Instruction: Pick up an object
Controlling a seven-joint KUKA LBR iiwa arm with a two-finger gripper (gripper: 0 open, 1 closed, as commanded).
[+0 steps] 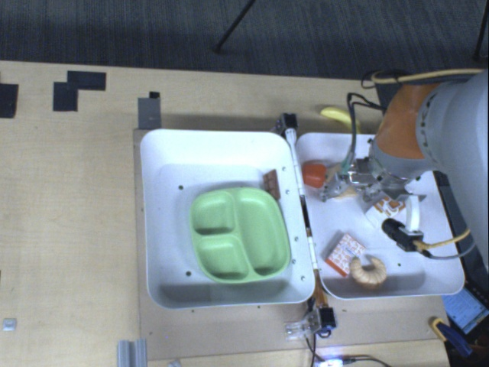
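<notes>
- Green three-compartment plastic tray [239, 234] in left white bin [164, 205].
- Red round object [314, 174] near right white bin's [435, 274] far-left corner.
- Beige ring-shaped doughnut [368, 271] touching small red-and-white box [343, 252] near front edge.
- Gripper [345, 183] just beside red object.

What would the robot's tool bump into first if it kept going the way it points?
Probably the red-orange object. The tool points toward the left of the right bin, and that object lies just beyond its tip. Depth is hard to judge from above, so it might pass over it.

In the right bin [451, 281] the arm [435, 128] is covering the upper half. A red-orange object [314, 173] is sitting near the left wall; a small box [344, 253] and doughnut [369, 271] are crowding the lower middle. The green divided tray [239, 234] is occupying the left bin's [164, 205] centre.
</notes>
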